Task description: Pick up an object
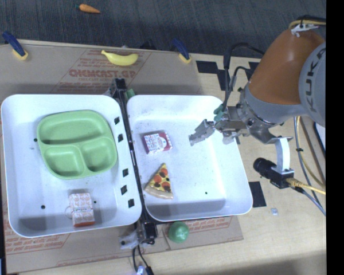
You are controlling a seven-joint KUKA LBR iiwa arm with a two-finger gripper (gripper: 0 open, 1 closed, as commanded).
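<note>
In the right bin (229, 176) lie a small red-and-white packet (156, 142) and, below it, a pizza slice toy (160, 181). The left bin (11, 153) bears a green divided tray (76, 142) and a small tan-and-red box (81, 208) near its front. My gripper (202, 132) hangs over the right bin's right half, right of the packet and apart from it. Nothing shows between its fingers. The grey arm with its orange band (281, 73) reaches in from the right.
A yellow banana (120, 57) lies on the cardboard behind the bins. A green ball (178, 231) rests in front of the right bin. An orange carrot (89, 8) lies on the dark floor. Blue clamps (15, 45) hold the cardboard's back edge. Cables run at the right.
</note>
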